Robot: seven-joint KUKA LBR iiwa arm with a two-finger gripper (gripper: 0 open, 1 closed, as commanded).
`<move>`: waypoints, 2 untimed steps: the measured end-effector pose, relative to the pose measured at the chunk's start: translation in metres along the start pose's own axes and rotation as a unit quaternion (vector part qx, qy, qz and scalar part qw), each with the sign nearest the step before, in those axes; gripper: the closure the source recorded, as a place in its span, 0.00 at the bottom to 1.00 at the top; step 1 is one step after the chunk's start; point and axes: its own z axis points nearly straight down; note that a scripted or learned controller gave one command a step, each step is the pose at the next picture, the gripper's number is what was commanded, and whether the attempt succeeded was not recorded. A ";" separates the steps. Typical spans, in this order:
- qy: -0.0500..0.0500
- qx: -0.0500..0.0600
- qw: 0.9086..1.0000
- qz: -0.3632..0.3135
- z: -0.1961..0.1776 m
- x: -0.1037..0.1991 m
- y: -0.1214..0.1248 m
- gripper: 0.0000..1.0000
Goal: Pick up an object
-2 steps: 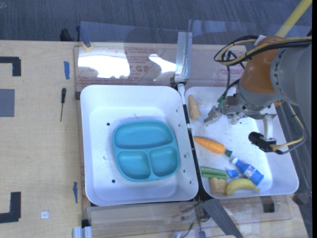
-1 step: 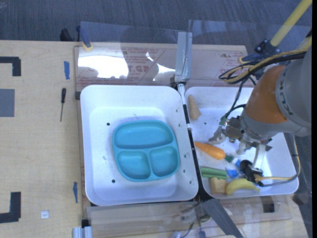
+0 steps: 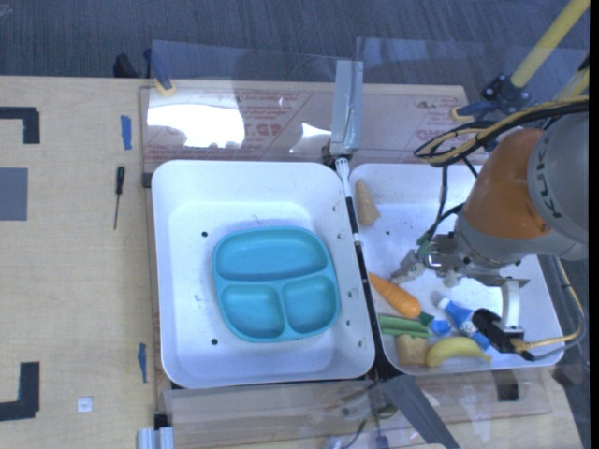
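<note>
1. Camera view: the arm [image 3: 524,195] reaches over the right bin [image 3: 412,199]; whether its jaws are apart or together, I cannot tell.
2. Carrot [image 3: 395,296], banana [image 3: 456,349] and bread roll [image 3: 366,206] lie in that bin.
3. Left bin [image 3: 182,251] holds a blue divided plate [image 3: 276,282].

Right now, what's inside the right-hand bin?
The right bin holds a bread roll, a carrot, a green pod, a banana and small blue pieces. The arm covers the bin's far right, so anything lying there is hidden.
</note>
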 end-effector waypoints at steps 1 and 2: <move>0.001 0.004 0.996 -0.091 -0.013 -0.037 -0.052 0.00; 0.006 0.002 0.997 -0.077 -0.001 -0.111 -0.042 0.00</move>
